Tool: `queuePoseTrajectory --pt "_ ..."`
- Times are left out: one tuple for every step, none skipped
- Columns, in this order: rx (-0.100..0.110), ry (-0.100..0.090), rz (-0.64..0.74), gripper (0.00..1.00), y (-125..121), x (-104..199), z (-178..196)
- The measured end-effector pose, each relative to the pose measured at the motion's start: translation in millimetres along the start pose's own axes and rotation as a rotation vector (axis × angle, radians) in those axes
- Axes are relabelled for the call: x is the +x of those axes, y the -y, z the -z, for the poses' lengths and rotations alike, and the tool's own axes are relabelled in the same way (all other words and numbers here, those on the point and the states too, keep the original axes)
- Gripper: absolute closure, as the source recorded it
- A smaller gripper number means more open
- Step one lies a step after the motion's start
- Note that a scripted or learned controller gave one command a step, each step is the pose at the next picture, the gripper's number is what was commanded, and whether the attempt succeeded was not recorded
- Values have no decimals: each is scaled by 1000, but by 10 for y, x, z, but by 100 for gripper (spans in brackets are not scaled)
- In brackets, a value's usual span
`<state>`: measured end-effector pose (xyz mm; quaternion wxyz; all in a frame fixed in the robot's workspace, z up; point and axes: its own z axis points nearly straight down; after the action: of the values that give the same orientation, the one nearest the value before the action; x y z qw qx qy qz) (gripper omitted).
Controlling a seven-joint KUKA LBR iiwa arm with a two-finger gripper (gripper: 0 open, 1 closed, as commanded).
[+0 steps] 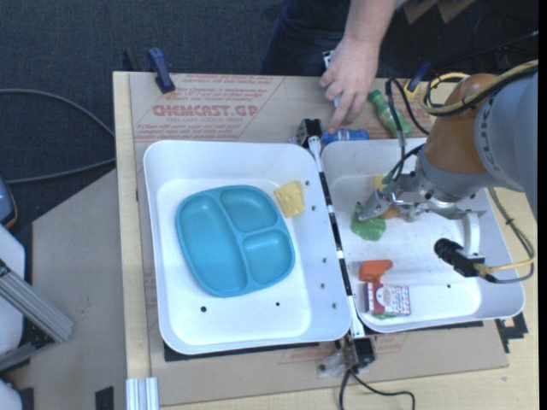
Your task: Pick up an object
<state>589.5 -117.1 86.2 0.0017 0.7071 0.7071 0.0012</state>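
green soft object point(370, 226) lies in the right bin point(491, 301), near that bin's left wall and toward its far half, and my gripper point(373, 211) sits right over it. from up here i can see the metal fingertips point(379, 205) just above the green piece, touching or nearly touching its top edge, but i cannot tell how far apart they stand or whether anything is caught between them. the grey arm point(504, 126) comes in from the right with its orange band point(457, 135) above the wrist. nearer to me in the same bin i have an orange object point(375, 269) and, just below it, a small red and white packet point(388, 300), both well apart from the gripper. the left bin point(162, 229) carries a blue divided plate point(235, 239) with a yellow piece point(291, 198) just beside its far right corner. a person's hand point(350, 75) rests on the bench point(205, 105) beyond the bins, close to a green tool point(386, 114) and a blue clamp point(160, 68).
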Motion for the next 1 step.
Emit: queuePoseTrajectory --pt "0 0 2 0 -246 227 -4"
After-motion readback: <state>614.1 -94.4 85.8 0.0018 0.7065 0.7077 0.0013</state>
